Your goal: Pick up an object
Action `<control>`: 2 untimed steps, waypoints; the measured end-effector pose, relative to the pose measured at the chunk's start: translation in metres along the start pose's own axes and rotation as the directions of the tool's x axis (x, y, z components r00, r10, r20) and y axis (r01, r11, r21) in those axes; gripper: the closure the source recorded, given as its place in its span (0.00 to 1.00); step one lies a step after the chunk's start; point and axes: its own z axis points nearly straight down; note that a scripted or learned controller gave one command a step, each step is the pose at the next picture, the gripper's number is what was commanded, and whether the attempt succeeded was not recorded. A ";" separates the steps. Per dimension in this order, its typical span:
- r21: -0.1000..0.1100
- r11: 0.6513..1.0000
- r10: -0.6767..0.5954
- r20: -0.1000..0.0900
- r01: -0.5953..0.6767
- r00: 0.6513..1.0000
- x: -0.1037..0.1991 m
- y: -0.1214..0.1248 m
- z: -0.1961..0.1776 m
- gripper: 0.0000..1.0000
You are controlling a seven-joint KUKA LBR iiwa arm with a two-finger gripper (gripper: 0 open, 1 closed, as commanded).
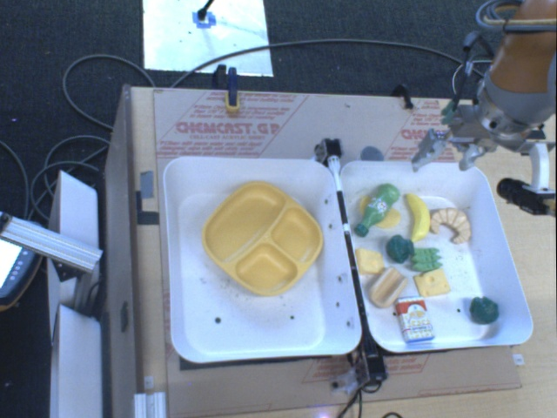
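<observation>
My gripper (448,153) hangs open above the far edge of the right bin (500,259), with nothing between its fingers. Below it in that bin lie a green bottle (376,208), a yellow banana (419,215) and a croissant (451,225). Further forward are a broccoli floret (399,249), a green leafy piece (426,259), two yellow cheese blocks (370,260) (432,282), a hot dog (386,287), a red-and-white carton (414,318) and a second broccoli (483,310).
The left bin (187,320) holds a yellow divided plate (262,236). A black divider bar (345,233) runs between the two bins. Cardboard (287,120) lies behind the bins, and cables trail over the dark floor at the far left.
</observation>
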 end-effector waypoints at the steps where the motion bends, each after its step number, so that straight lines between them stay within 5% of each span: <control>1: 0.003 1.000 0.002 -0.001 -0.002 1.000 -0.007 -0.032 0.164 0.00; 2: -0.001 1.000 0.001 0.000 -0.001 1.000 -0.007 -0.031 0.153 1.00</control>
